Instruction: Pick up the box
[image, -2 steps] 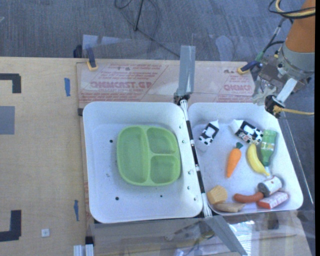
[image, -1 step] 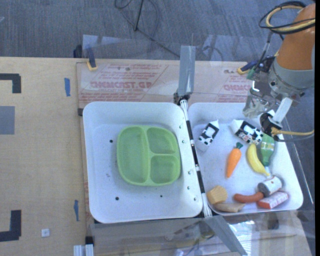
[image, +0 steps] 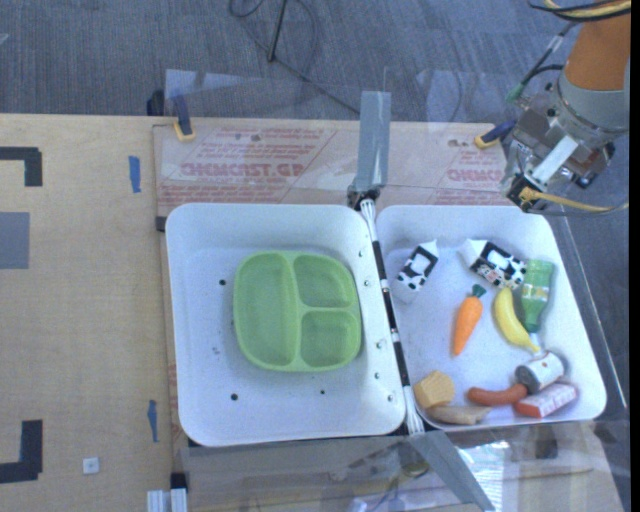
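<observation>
The right bin holds several box-like things. A green box lies near its right wall, and a red and white box rests at the front right corner. A black and white cow-patterned carton stands at the bin's left, and a second cow-patterned block lies near the back. My gripper hangs above the back right corner of this bin, outside its rim and well apart from all of them. Nothing is visibly held in it.
An orange carrot, a yellow banana, a red sausage, a small grey can and an orange cheese wedge share the right bin. The left bin carries a green divided plate.
</observation>
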